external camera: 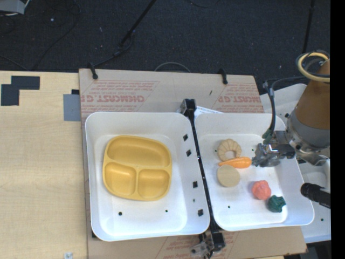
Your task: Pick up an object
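In the right bin (302,209) lie a tan croissant-shaped pastry (229,148), an orange carrot (237,163), a pale round biscuit (228,176), a pink-red lumpy toy (261,189) and a small dark green piece (276,203). My gripper (264,156) hangs low at the right side of this bin, just right of the carrot's tip. I see nothing between its fingers, and their spread is too small and dark to read.
The left bin (97,144) holds a yellow divided plate (137,167). A black divider clip line (197,166) runs between the bins. The arm's orange band (315,99) and grey wrist loom over the right bin's right edge, with cables nearby.
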`<action>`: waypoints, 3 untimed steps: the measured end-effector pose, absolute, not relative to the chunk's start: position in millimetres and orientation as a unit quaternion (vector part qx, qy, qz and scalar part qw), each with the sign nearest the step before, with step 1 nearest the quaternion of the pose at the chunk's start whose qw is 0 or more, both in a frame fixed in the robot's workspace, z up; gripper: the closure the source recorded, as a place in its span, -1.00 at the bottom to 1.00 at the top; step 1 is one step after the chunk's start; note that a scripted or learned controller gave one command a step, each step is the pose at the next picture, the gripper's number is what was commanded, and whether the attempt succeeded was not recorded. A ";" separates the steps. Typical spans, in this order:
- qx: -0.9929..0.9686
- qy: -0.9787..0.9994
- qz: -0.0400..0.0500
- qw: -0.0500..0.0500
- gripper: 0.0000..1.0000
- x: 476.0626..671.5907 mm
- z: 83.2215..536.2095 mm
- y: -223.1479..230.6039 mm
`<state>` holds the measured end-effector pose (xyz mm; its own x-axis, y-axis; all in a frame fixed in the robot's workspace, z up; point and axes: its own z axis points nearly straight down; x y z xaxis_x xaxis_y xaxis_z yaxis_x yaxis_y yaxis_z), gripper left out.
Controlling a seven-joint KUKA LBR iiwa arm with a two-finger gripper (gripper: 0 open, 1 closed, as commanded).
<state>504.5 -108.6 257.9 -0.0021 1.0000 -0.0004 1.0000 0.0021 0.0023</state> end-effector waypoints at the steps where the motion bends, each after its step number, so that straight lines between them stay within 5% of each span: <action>1: 0.705 0.709 0.000 -0.002 1.00 518.2 257.7 -50.1; 3: 0.705 0.709 -0.001 -0.002 1.00 544.9 244.3 47.2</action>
